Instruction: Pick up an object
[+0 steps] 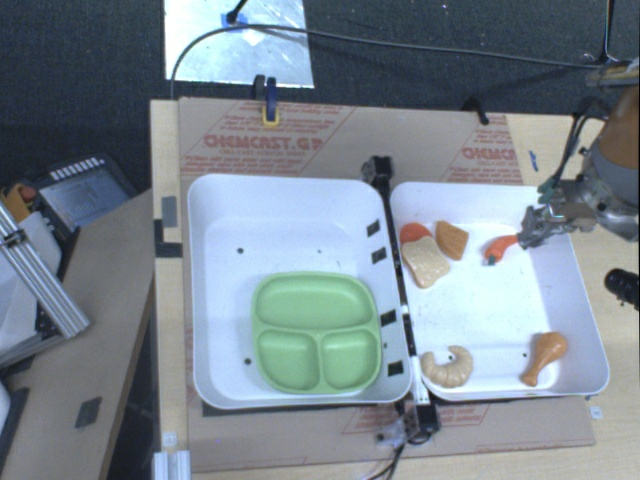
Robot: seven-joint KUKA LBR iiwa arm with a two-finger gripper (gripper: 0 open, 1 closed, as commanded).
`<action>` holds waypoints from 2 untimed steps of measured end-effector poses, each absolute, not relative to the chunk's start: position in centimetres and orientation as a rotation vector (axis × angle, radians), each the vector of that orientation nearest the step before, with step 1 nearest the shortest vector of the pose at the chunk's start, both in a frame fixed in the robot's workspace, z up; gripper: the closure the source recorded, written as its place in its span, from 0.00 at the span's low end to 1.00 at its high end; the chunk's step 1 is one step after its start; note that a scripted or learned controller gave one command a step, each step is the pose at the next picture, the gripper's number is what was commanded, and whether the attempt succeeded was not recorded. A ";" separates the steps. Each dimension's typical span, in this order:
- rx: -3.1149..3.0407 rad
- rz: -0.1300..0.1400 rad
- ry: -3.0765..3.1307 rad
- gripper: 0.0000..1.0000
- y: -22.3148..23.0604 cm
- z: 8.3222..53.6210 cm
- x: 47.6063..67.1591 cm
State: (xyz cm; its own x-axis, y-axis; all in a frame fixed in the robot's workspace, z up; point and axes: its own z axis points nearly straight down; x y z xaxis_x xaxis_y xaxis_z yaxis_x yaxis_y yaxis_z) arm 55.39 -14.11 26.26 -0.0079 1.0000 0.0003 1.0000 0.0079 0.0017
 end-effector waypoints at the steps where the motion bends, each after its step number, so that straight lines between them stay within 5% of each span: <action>1: 2.212 0.003 2.227 1.00 -8.9 26.7 55.9; 2: 2.214 0.002 2.227 1.00 -4.0 25.2 55.9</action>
State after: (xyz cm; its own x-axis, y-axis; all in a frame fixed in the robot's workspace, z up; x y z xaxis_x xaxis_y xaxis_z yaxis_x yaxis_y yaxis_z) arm 55.89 -4.00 25.21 -0.0062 1.0000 0.0001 1.0000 0.0062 0.0021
